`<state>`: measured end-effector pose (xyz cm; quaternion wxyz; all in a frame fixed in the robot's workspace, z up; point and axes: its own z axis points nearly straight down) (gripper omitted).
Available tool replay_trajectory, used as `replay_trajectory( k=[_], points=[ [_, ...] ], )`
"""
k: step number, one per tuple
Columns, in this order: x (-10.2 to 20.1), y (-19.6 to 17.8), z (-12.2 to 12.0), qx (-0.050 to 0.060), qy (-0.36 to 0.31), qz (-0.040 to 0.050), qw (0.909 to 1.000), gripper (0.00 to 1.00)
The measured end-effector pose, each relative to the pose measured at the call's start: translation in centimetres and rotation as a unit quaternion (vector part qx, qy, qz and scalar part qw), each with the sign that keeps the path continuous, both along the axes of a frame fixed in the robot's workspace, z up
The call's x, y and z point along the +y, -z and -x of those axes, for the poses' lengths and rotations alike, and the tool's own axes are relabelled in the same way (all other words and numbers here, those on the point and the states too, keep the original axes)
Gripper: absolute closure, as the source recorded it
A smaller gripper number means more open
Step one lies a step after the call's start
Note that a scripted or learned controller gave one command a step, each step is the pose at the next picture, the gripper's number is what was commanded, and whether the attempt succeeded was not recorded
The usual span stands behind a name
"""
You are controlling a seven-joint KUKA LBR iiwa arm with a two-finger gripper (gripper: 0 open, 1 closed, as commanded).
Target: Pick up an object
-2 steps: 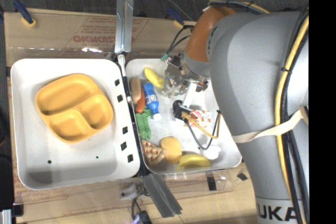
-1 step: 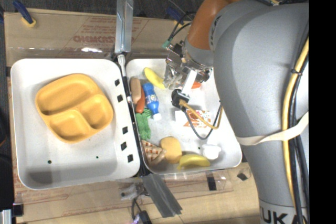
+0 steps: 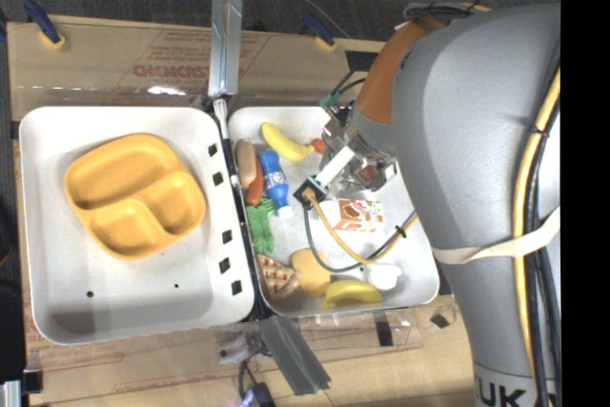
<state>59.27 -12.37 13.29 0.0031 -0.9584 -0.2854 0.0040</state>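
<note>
Bench point(image 3: 114, 62), hand point(image 3: 351, 174) over right bin point(image 3: 295, 121)

You have two white bins point(image 3: 114, 300) point(image 3: 419, 267) on the tabletop; the left one carries one yellow tray point(image 3: 133, 195); in the right one you can count two bananas point(image 3: 284, 143) point(image 3: 353, 293); one blue bottle point(image 3: 274, 181); one hot dog point(image 3: 248, 165); one green toy point(image 3: 259, 229); one waffle point(image 3: 276, 276); one pale orange lump point(image 3: 310, 272); one printed card point(image 3: 357, 214); one small white piece point(image 3: 384, 276); beyond the bins you have two blue clamps point(image 3: 43, 22) point(image 3: 317, 29).
</note>
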Motion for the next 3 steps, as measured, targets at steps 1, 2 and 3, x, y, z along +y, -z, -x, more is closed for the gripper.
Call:
replay_trajectory(
  k=[1, 2, 3],
  points=[
    [0.1, 0.0, 0.0, 0.0, 0.0, -0.0002, 1.0, 0.0],
    [-2.2, 2.3, -0.4, -0.015, 0.022, -0.0002, 0.9996, 0.0],
    [2.7, 3.9, -4.8, -0.004, 0.184, 0.0009, 0.983, 0.0]
  ],
)
